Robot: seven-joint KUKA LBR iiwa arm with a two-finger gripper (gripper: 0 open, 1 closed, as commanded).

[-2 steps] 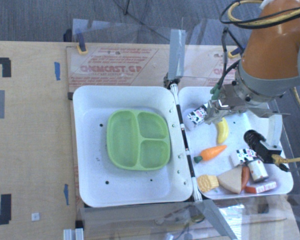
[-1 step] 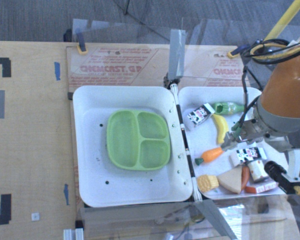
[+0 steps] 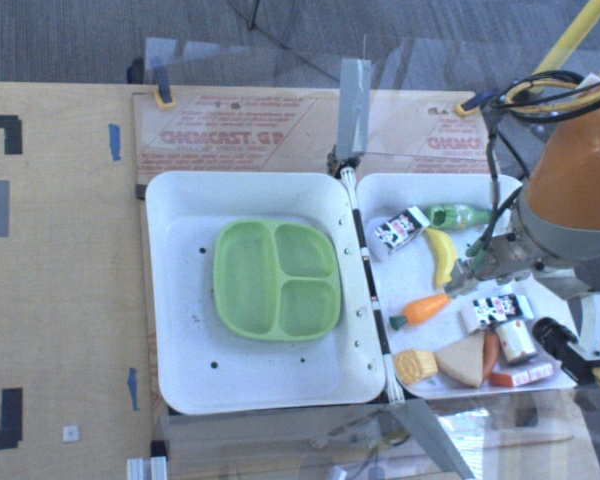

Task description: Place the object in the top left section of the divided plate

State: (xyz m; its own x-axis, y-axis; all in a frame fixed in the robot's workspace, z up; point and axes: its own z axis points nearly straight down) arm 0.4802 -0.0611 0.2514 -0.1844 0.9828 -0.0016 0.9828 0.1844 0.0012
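**Me:** Green was the target: the divided plate (image 3: 277, 280) sat in the middle of the left bin (image 3: 170, 268), nothing on it, the long section on its left side, two smaller ones on its right. The task's object, as I judged it, was still among the toy food in the right bin (image 3: 380, 190). The end effector (image 3: 472, 276) was low over that bin, just beside the banana (image 3: 442, 256) and just above the carrot (image 3: 426, 309).

**Colleague:** Was it holding anything?

**Me:** I couldn't tell. The tip was small and dark against the clutter, and I saw nothing clearly gripped, so I wouldn't count a grasp.

**Colleague:** What worried you?

**Me:** Crowding. The banana, the carrot, the small milk carton (image 3: 400, 228) and the green bottle (image 3: 458, 215) lay close together, so a descent slightly off could have nudged one aside or pinched two at once. The banana and carrot are rounded and smooth; I reckoned either might slip out. Then the carry had to cross the ridge between the bins, where a loose item could drop. And the plate's sections were shallow, so a release off-centre could have ended in the neighbouring section.

**Colleague:** And the arm's pose?

**Me:** It came in from the right, the orange band (image 3: 572, 173) high over the right bin's far edge, the grey wrist (image 3: 565, 238) below it, angled down and leftward toward the tip.
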